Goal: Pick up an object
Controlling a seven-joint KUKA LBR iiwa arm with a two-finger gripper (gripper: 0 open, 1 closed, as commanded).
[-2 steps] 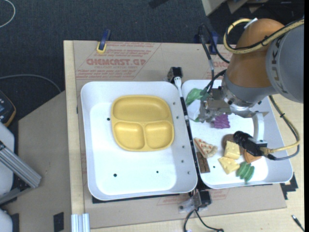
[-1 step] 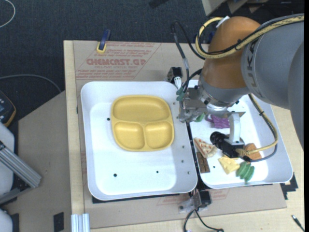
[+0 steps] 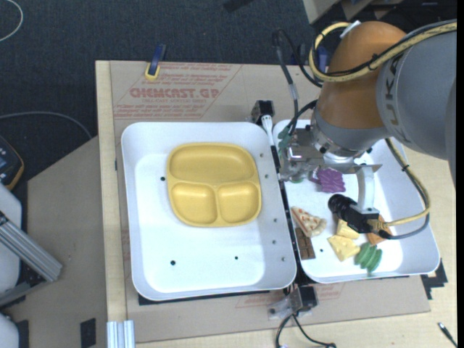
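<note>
Camera view from above puts the tool (image 3: 293,158) low over the right bin (image 3: 415,220), at that bin's inner edge, just beside the seam where the 2 bins meet. The grey arm with its orange band (image 3: 359,64) covers it from the upper right, so I cannot tell how far open the tool is, or whether it has hold of anything.

The loose objects all lie in the right bin. Closest is a purple piece (image 3: 330,179), just to the right of the tool and slightly nearer the view's bottom; I cannot tell whether they touch. Below the tool, along the same inner edge, lies a pizza slice (image 3: 309,221), and below that a dark brown bar (image 3: 305,245) close against the bin wall. Further off, down and to the right of the tool, a yellow wedge (image 3: 344,246) lies with a green piece (image 3: 369,258) just beside it, near the bin's bottom rim.

Left of the tool, across the seam, the left bin (image 3: 136,194) holds a yellow 3-compartment plate (image 3: 214,182), lying flat and apart from the tool. Both bins rest on the table (image 3: 112,114), whose board carries red lettering, well above and left of the tool.
</note>
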